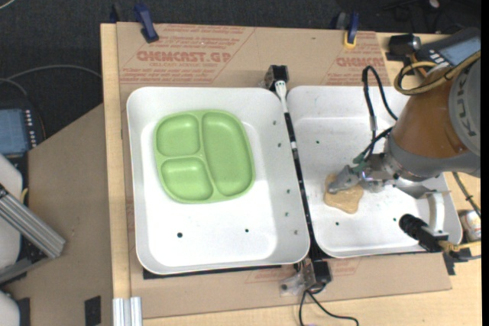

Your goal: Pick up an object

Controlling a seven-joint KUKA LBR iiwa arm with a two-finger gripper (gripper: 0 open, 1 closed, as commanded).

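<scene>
A tan, lumpy object (pixel 344 199) lies in the right bin (pixel 328 126), near its middle front. My gripper (pixel 341 181) is down in that bin right at the object's upper edge, its metal fingers reaching left from the wrist and touching or nearly touching the tan piece. The arm comes in from the right with its orange band over the bin's right side. A green divided plate (pixel 205 156) with three compartments rests in the left bin (pixel 221 240).
A black divider rail (pixel 293 156) runs between the two bins. The bins stand on a cardboard-covered bench (pixel 191 50) held by clamps at its far edge. Cables hang over the right bin's back right corner.
</scene>
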